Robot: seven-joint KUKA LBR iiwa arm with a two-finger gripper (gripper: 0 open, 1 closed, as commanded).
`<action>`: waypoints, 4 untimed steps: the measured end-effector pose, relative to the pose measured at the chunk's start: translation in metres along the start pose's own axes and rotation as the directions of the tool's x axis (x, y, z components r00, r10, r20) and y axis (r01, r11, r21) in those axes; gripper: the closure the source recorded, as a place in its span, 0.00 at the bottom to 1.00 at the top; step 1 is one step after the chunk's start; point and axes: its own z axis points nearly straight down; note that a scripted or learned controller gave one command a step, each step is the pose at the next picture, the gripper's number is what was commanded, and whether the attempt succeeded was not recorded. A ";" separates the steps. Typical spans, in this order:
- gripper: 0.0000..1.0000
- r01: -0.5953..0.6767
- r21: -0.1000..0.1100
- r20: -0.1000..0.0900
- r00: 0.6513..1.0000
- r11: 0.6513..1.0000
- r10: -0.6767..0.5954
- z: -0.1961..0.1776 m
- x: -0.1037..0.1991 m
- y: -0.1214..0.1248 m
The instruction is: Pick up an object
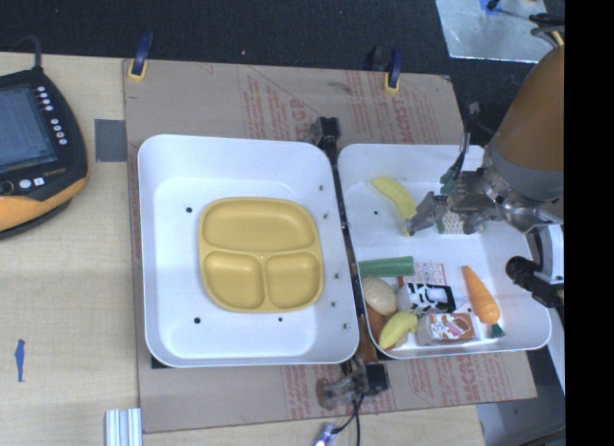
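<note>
The end effector (429,216) hangs low in the right bin (369,168), beside the banana (394,195), presumably lining up a grasp; its finger state I cannot tell.

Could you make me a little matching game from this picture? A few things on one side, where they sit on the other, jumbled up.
Things:
1. yellow divided tray
2. carrot
3. green stick
4. handheld screen

Places:
A. right bin, against its left wall
B. on the bench, left of both bins
C. middle of the left bin
D. right bin, towards its right wall

Pairs: 1-C, 2-D, 3-A, 4-B
</note>
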 end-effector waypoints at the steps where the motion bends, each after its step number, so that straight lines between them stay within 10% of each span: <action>1: 0.00 -0.002 -0.002 0.000 1.000 1.000 0.002 -0.006 0.002 0.075; 3: 0.00 0.002 0.001 0.003 1.000 1.000 -0.002 0.128 0.000 0.121; 4: 1.00 0.004 0.003 0.003 1.000 1.000 -0.004 0.117 -0.001 0.121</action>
